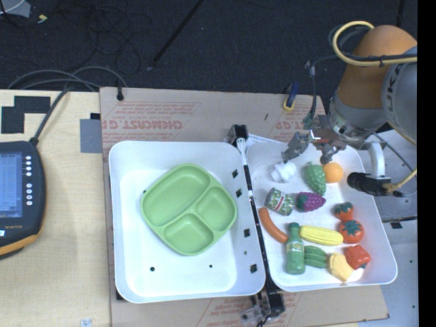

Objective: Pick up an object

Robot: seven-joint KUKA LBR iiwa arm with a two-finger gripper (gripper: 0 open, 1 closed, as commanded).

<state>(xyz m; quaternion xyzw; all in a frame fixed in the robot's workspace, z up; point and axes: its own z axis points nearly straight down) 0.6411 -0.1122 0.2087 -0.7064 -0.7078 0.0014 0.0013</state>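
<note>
Hand point(304, 146) above right bin's point(390, 264) far edge, nothing visibly held, finger spread unclear; white piece point(283, 172) lies just below-left of it

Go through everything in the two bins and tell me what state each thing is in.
green divided plate: upright, in left bin
green bottle: lying down, right bin
corn: lying flat
carrot: lying flat
small can: tipped on its side
claw: above right bin's far end, holding nothing visible
</note>
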